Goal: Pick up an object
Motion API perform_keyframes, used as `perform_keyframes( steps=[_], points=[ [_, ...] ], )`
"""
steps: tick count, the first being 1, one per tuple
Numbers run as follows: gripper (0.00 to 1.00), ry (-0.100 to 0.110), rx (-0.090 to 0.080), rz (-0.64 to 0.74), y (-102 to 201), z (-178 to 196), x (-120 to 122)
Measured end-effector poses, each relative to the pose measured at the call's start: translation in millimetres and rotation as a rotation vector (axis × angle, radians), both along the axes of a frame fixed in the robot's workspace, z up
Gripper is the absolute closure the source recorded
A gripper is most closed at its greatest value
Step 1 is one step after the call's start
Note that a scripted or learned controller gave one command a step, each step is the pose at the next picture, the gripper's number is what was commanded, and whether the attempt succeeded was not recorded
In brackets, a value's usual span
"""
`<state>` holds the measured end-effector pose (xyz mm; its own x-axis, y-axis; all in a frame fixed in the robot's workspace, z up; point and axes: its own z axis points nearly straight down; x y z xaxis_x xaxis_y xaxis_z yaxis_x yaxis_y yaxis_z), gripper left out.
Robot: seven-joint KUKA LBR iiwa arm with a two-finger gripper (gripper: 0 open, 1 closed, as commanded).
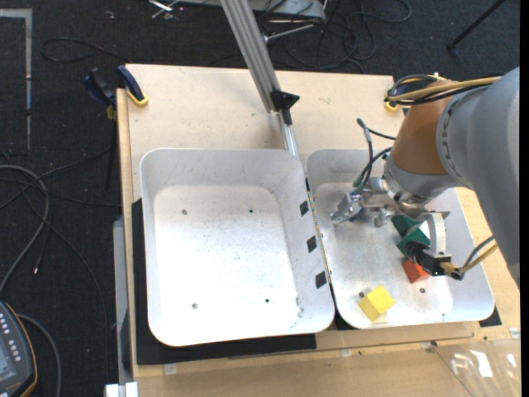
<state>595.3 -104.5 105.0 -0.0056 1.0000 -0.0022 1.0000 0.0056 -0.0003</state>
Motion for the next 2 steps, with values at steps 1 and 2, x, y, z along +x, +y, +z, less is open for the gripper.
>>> perform_keyframes(
  steps=[1, 2],
  points=[
    [0.0, -0.006, 0.001, -0.001, 3, -10, 52],
    [0.0, 0.001, 0.001, -0.006, 4, -9, 29]
  ],
)
